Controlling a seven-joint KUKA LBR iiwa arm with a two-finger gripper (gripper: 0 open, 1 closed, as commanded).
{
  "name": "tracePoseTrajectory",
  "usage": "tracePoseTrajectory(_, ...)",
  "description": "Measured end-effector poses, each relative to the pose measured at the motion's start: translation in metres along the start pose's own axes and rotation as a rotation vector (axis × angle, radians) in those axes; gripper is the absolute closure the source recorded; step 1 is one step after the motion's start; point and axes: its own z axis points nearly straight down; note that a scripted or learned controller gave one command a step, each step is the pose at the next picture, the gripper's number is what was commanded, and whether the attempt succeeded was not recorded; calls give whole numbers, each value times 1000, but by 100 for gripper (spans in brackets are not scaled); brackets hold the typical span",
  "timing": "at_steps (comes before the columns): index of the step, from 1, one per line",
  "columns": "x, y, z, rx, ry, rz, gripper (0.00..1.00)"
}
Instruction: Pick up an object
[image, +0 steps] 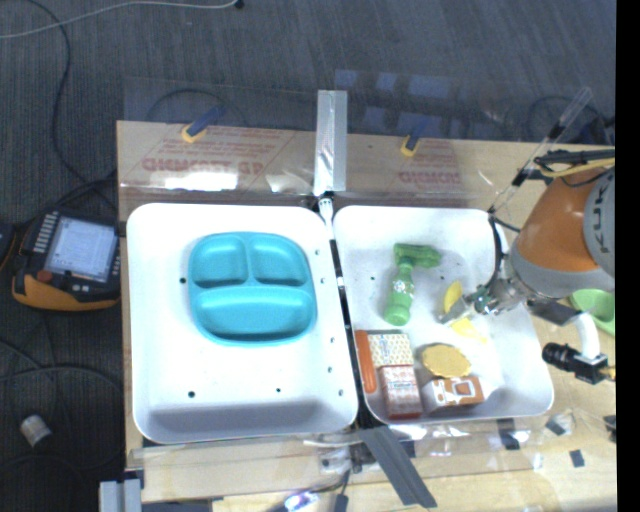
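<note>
The boxes (400, 375) lie nearest the camera, at the near edge of the right bin (520, 395), below and left of the gripper (484, 300); their print is too small to read, and how many there are is hard to tell, since they overlap. From the far left, a handheld pendant (68, 258) sits on the dark floor, well away from the gripper, its left end cut off by the frame. Next comes the left bin (240, 400), holding a blue divided tray (250, 285), far to the gripper's left. A thin upright divider (331, 150) stands where the two bins meet. In the right bin, a green bottle (404, 283) lies just left of the gripper, cap end up toward the far wall. A small yellow piece (452, 297) lies just beside the gripper on its left, so close that contact cannot be judged. A round tan thing (444, 358) rests below the gripper, on top of the boxes, with a paler yellow scrap (468, 328) between it and the gripper. The gripper is low over the bin floor near the right wall; it is small and blurred, so whether it is released, clenched or grasping anything cannot be told. Right of it rises the arm (570, 235), orange band up, its far side cut off. A green thing (596, 303) shows behind the arm, mostly hidden.
</note>
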Motion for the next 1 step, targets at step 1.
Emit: tracePoseTrajectory(1, -1, -42, -170, 11, 11, -312, 100)
